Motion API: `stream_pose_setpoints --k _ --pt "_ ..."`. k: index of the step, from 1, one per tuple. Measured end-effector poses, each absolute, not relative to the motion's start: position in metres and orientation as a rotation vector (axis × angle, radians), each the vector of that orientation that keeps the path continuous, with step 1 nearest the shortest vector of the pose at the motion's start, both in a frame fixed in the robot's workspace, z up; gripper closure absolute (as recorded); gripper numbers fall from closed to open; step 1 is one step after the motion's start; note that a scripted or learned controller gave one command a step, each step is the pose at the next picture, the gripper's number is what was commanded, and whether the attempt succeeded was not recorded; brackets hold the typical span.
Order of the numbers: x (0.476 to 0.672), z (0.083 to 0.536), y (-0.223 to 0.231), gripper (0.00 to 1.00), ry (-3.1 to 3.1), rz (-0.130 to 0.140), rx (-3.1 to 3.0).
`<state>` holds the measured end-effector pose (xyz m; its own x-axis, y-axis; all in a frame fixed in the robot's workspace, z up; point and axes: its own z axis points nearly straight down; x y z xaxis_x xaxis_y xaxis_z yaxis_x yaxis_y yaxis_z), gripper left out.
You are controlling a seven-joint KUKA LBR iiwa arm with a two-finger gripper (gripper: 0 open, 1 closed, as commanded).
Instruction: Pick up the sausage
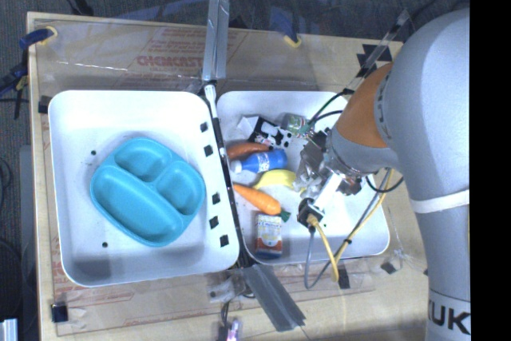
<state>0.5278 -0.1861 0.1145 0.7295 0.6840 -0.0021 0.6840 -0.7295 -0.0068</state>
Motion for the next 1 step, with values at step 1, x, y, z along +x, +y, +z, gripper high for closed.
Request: stream_pose_setpoints --k 1 --pt "0.5775 0.2197 -0.1701 1.0 -0.883 0.003 -3.012"
